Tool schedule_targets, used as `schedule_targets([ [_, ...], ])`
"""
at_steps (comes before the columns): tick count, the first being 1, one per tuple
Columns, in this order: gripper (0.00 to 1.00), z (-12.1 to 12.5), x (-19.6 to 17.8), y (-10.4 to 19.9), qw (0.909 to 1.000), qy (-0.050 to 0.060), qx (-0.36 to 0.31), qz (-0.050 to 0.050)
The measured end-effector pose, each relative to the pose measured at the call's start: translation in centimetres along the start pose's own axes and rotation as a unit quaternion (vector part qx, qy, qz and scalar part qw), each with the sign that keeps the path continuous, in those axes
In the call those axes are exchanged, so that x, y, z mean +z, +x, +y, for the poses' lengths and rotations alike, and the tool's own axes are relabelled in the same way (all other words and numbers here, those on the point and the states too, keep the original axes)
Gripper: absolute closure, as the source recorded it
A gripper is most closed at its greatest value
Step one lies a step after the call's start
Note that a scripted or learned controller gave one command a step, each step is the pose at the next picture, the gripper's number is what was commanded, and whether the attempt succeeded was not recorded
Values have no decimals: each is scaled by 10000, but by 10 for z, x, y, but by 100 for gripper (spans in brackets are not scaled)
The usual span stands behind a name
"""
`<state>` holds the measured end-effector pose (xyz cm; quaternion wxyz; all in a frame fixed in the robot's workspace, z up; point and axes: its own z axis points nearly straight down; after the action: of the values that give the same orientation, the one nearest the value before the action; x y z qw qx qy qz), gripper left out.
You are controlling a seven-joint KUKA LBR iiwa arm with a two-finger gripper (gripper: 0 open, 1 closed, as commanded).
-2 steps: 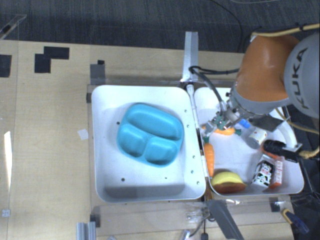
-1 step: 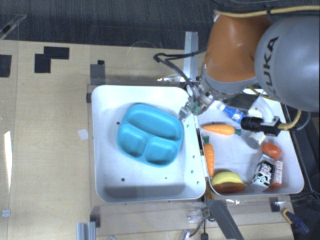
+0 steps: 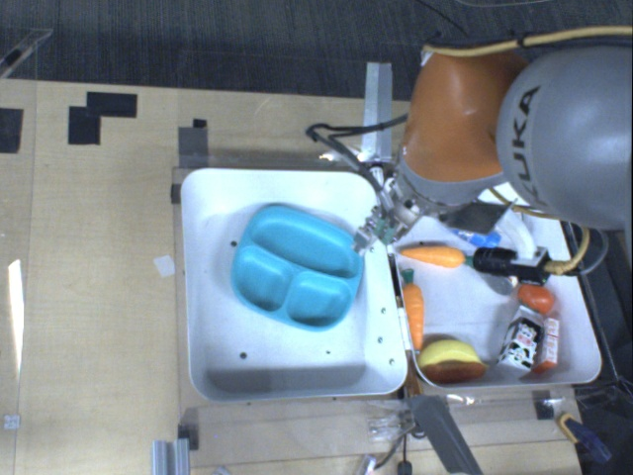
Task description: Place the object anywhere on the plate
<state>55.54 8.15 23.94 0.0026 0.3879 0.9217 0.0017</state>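
Arm: the grey arm (image 3: 554,117) reaches in from the right, with its orange band (image 3: 450,117) over the far edge of the right bin (image 3: 586,349).
Gripper: the gripper (image 3: 376,230) is low over the wall between the two bins, just beside the plate's right rim.
Gripper state: this view does not show whether it is spread or pressed together, or whether anything is pinched in it.
Plate: a blue plate (image 3: 295,265) with three sections lies slantwise in the middle of the left bin (image 3: 206,295).
Things to place: all lie in the right bin, and which is the chosen one cannot be told.
First carrot (image 3: 433,256): it lies crosswise near the far left corner of that bin, close to the gripper.
Second carrot (image 3: 414,312): it lies lengthwise along the bin's left wall, below the first.
Fruit (image 3: 450,358): yellow and red, it sits at the near wall, just beside the second carrot's tip.
Carton (image 3: 518,342): black and white, it sits near the right corner, touching a red-orange packet (image 3: 542,317).
Blue piece (image 3: 482,238): small, it lies beyond the first carrot.
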Motion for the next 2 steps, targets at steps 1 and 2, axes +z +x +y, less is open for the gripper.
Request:
schedule_targets([
  [1,100,-69,-33,1,10000,-3,-34,-5],
  [2,100,6,14,-13,9893,-7,-1461,-4],
])
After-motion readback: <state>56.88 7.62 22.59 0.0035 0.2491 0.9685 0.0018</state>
